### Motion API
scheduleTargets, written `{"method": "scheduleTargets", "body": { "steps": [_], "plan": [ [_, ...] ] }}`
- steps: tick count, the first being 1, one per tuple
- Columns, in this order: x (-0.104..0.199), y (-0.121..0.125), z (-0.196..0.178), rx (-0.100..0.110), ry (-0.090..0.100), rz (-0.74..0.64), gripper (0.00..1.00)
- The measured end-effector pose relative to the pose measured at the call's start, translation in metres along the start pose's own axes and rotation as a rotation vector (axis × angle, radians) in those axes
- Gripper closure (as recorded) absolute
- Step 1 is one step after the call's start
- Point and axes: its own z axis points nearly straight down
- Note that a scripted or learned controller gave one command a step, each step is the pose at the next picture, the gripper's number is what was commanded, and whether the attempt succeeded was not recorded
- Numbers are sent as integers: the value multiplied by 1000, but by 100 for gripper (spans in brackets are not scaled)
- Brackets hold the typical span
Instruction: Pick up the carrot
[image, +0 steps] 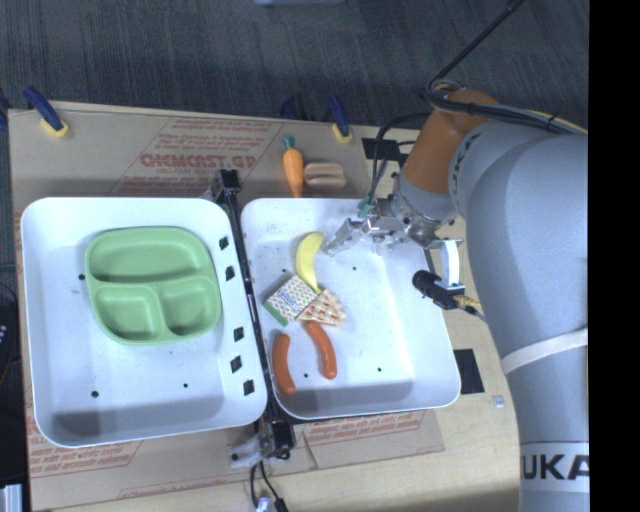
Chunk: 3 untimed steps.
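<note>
The carrot (292, 170) is small and orange with a green top. It lies on the cardboard just beyond the far rim of the right bin (425, 375), outside both bins. My gripper (345, 238) hangs over the far part of the right bin, below and to the right of the carrot and just right of a yellow banana (308, 258). It is well apart from the carrot, and nothing shows in its grasp.
A tan bun (323, 176) lies right beside the carrot. The right bin also holds a checked packet (291, 298), a waffle (325, 308) and two sausages (283, 362) (322, 350). A green divided tray (152, 283) sits in the left bin (50, 400).
</note>
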Motion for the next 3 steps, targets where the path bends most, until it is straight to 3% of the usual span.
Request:
{"method": "scheduleTargets", "body": {
  "steps": [1,2,3],
  "plan": [
    [1,1,-11,1,1,-5,100],
    [0,-7,-146,-6,-2,141,100],
    [90,-52,-124,1,0,191,100]
  ]
}}
